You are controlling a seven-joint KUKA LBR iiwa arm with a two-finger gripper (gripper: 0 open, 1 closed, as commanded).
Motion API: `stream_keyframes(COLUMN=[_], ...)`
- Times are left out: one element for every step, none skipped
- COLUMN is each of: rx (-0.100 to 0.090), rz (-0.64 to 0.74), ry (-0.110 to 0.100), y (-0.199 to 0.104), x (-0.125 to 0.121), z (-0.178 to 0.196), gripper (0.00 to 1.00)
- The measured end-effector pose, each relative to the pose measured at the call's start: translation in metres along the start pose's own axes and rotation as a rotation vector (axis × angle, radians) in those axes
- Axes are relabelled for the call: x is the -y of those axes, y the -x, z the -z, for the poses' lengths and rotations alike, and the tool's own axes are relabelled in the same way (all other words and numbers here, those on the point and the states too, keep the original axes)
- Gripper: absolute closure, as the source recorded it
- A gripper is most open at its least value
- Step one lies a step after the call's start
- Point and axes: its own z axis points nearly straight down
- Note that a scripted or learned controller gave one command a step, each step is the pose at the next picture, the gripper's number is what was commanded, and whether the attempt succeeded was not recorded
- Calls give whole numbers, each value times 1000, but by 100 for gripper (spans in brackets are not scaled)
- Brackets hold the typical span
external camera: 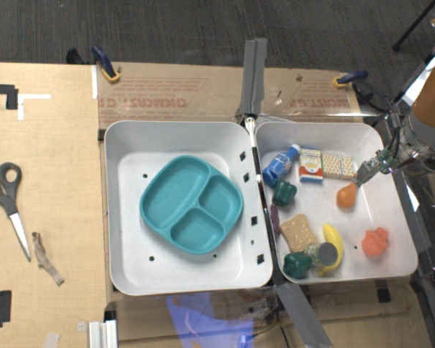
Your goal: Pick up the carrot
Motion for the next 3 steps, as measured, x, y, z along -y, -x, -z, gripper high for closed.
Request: stream_keyframes(rx=[-3, 0, 0], rz=[-164, -536, -684], ry=[-3, -2, -4], y=[-20, 1, 15], x=[54, 76, 82], z=[7, 70, 166], gripper=[100, 100, 100])
